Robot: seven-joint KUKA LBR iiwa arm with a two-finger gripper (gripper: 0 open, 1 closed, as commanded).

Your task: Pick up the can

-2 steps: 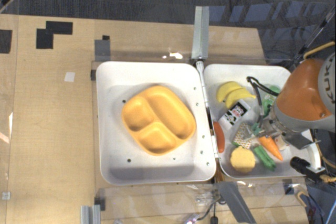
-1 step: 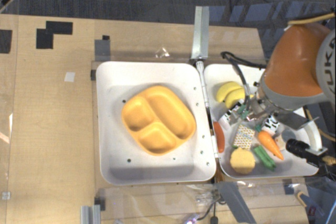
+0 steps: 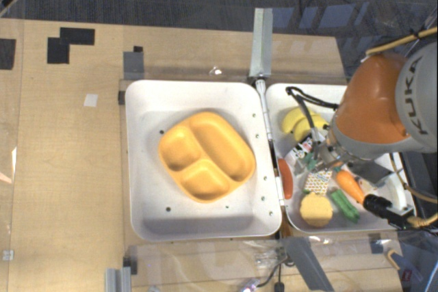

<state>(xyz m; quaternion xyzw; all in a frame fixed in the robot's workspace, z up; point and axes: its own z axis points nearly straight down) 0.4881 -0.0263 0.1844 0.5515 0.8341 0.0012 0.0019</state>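
In the right bin (image 3: 294, 215), a small can (image 3: 317, 182) with a white, speckled label lies near the middle, between a red item (image 3: 285, 178) and a carrot (image 3: 350, 186). My gripper (image 3: 313, 155) hangs just above the can's far end, low in the bin, with dark and green parts around it. The grey arm with its orange band (image 3: 373, 102) comes in from the right and hides the back right part of the bin. Nothing is visibly lifted.
A banana (image 3: 299, 121) lies at the back of the right bin. A yellow block (image 3: 316, 209) and a green item (image 3: 344, 205) sit at the front. The left bin (image 3: 144, 215) holds a yellow divided plate (image 3: 207, 155). A metal divider (image 3: 270, 147) separates the bins.
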